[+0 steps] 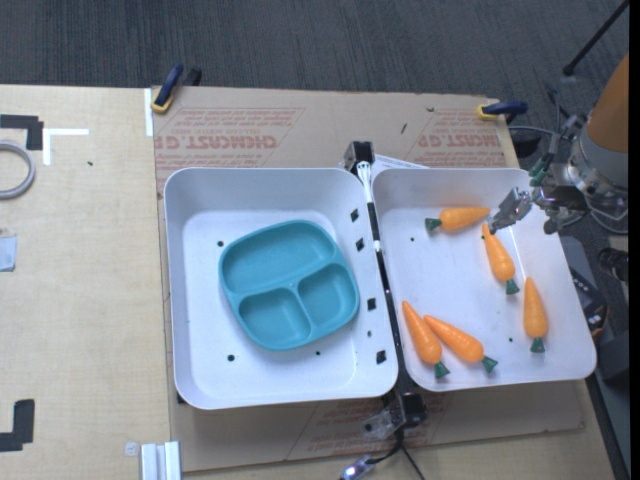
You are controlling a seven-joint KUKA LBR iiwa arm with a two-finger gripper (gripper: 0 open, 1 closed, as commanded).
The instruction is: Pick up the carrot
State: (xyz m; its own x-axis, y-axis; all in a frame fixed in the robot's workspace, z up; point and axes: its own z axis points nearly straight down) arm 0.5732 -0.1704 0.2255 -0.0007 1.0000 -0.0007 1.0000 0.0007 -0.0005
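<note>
**Gripper over the right bin, nothing in its fingers**

I saw the two-finger metal gripper (512, 208) hanging open above the far part of the shallow white right-hand bin (570, 368), its tips just beside the stubby orange plastic carrot (460, 218) lying crosswise there. Four more orange carrots lay in that bin: two (499, 258) (535, 311) along the right, two (422, 335) (456, 339) touching at the near wall. The left white bin (185, 298) held a teal three-compartment plate (289, 283).
</note>
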